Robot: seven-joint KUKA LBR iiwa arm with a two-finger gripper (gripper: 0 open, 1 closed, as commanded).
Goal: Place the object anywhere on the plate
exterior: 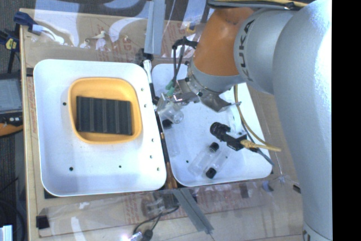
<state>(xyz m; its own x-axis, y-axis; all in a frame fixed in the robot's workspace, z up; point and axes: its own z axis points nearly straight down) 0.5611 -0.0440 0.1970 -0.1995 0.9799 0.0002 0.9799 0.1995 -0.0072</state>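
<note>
Grey arm (282, 53) reaching over right bin (254, 169), gripper (172, 100) hanging above clear bottles (207, 162), grip state unclear, yellow plate (104, 90) sitting in left bin (56, 172)

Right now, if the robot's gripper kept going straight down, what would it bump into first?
Probably the clear plastic bottle lying in the right bin, just under the gripper. Depth is hard to judge from this slanted view.

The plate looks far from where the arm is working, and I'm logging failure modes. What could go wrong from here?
1. The clear bottles in the right bin lie close together, so a grab may slip or nudge a neighbour.
2. The yellow plate sits in the left bin; a carry must cross the raised rims between the bins.
3. The arm covers the hand, hiding the grasp.
</note>
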